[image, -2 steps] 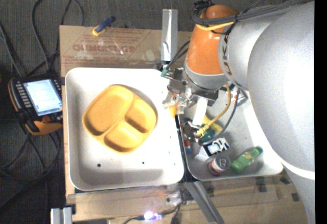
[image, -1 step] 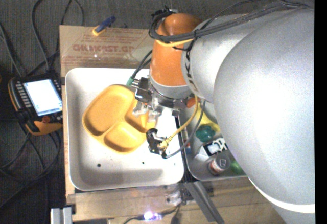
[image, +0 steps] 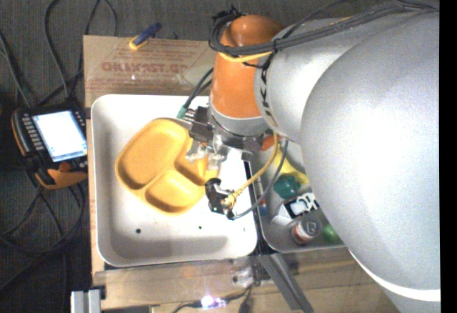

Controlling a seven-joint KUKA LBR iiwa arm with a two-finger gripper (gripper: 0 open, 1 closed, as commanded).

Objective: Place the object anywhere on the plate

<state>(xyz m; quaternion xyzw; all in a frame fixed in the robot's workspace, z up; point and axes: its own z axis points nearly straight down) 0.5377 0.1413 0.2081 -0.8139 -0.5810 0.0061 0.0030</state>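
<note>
Dark carpet with cables seen around tabletop. Yellow three-compartment plastic plate (image: 161, 165) lies in left white bin (image: 107, 233). Gripper (image: 207, 154) hangs at plate's right edge; finger opening cannot be told. Object unidentified; small items (image: 303, 222), presumably light and rigid, seen in right bin.

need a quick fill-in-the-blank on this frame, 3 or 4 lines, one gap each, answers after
1. The plate lies in the ___ bin of the view.
2. The plate's colour is ___.
3. The plate is split into ___ compartments.
4. The arm's pincer hangs over the plate's ___ edge in the view.

Missing words: left; yellow; three; right
</note>
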